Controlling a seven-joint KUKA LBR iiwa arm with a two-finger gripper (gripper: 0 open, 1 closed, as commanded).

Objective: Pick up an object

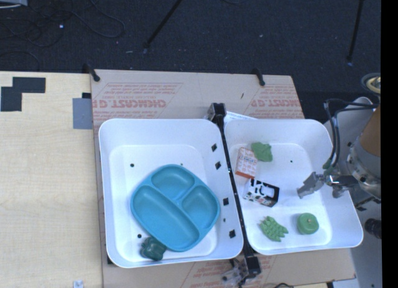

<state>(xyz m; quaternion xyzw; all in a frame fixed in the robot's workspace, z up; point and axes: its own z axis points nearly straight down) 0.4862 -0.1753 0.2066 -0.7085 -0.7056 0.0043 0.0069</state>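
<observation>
Your gripper (309, 187) hangs over the right white bin (323, 132), jaws released, above one round green toy (307, 223); one leafy green toy (272, 228) and one black-and-white card (263, 192) lie nearby.

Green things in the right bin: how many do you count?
3. A green lump near the far wall, a leafy green piece near the front, and a round green object to its right. The gripper could hide something small.
</observation>
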